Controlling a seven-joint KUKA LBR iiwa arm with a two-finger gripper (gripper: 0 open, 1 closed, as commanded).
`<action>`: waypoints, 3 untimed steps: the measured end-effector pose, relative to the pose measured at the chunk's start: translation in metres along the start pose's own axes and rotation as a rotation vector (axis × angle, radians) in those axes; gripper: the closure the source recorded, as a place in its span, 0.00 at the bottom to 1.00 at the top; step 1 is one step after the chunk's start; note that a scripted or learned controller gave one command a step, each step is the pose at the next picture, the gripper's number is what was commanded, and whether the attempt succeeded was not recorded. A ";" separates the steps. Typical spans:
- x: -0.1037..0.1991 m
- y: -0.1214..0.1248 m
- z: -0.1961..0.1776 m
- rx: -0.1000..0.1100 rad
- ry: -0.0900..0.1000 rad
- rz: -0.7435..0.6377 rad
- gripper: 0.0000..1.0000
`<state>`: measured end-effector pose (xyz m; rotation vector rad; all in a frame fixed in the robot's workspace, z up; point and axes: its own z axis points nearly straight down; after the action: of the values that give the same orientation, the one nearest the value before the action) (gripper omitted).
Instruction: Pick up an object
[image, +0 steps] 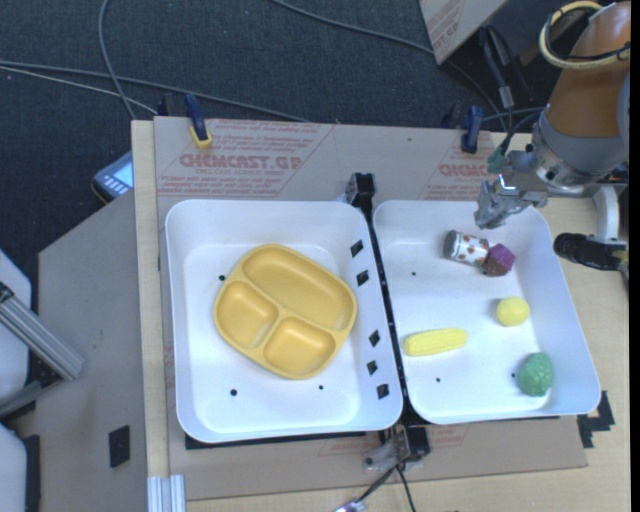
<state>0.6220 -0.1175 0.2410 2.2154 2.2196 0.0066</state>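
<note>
Hovering claw (493, 215) above small cylindrical can (466, 246); claw state unclear; knobbly green lump (535, 373) apart.

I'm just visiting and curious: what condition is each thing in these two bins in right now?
Yellow plate: flat in the left bin, nothing in its three compartments.
Small can: on its side, right bin, touching the purple toy.
Yellow ball: resting loose.
Corn cob: lying flat.
Green lump: resting near the bin's corner.
Gripper: above the can, holding nothing.

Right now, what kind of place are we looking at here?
Probably a robotics lab test bench: a robot arm over two white bins, toy food like a yellow corn cob, and loose cables on the floor.
</note>
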 end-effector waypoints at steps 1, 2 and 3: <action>0.043 -0.009 0.006 0.010 0.003 -0.002 1.00; 0.094 -0.030 -0.001 0.010 0.004 -0.003 1.00; 0.156 -0.046 0.000 0.010 0.005 -0.005 1.00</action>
<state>0.5754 0.0380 0.2406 2.2169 2.2330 0.0002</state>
